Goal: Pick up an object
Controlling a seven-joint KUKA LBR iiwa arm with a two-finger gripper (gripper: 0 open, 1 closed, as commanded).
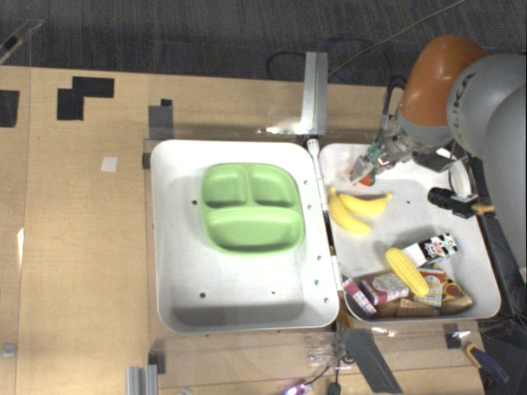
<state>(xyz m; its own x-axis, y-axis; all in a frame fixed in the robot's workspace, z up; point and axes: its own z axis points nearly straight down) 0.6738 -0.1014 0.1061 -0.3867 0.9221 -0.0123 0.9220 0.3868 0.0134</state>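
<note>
My gripper [368, 167] hangs over the far end of the right bin [486, 290], slanting down from the orange-banded wrist of my arm [461, 81]. How its tips stand I cannot tell — they are small and blurred against the white floor, and nothing is visibly caught there. Just below and a little toward the near side lie two bananas [356, 207], side by side and touching, close to the wall shared with the left bin [177, 303]. An ear of corn [407, 271] lies at a slant farther toward the near side, its lower end over a heap of packets [408, 296] in the near corner; a small black-and-white carton [438, 247] sits just beside it. The left bin holds a green divided plate [249, 206] — three compartments, flat on the floor.
</note>
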